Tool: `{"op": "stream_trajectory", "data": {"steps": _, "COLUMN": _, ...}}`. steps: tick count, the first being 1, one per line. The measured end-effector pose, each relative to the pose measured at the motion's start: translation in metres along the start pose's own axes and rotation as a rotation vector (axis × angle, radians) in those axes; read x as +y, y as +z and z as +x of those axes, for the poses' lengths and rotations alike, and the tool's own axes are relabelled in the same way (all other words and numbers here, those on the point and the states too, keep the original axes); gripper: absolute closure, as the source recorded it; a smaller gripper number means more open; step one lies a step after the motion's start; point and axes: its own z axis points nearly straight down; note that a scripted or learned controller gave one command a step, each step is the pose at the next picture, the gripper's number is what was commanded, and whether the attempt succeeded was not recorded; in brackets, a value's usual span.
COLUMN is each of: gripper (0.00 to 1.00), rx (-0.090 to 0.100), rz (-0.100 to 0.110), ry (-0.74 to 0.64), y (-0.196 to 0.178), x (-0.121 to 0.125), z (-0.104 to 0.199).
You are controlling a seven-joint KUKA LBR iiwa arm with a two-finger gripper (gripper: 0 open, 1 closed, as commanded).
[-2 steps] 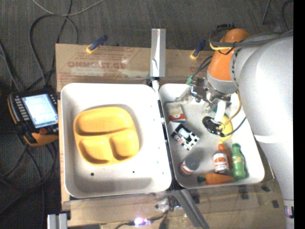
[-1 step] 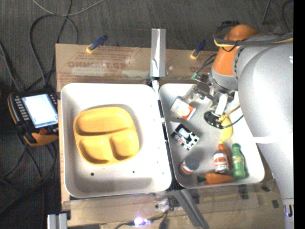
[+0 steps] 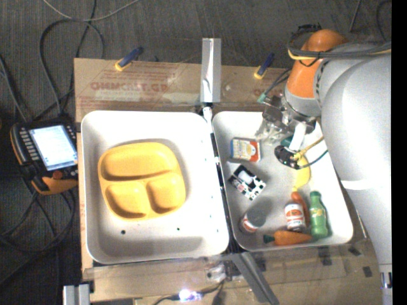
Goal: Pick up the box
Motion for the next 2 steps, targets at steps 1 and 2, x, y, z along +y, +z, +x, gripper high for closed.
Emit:
{"op": "stream_trajectory", "data": {"steps": 1, "gripper": 1.00, "rx": 0.004, "rz": -0.001, "ry": 0.088, "y": -0.083, "x": -0.109, "z": 0.026}}
{"op": "stream_trajectory", "data": {"steps": 2, "gripper": 1.00, "rx": 0.003, "rz": -0.002, "ry": 0.102, "y": -0.132, "x": -0.117, "z": -0.009}}
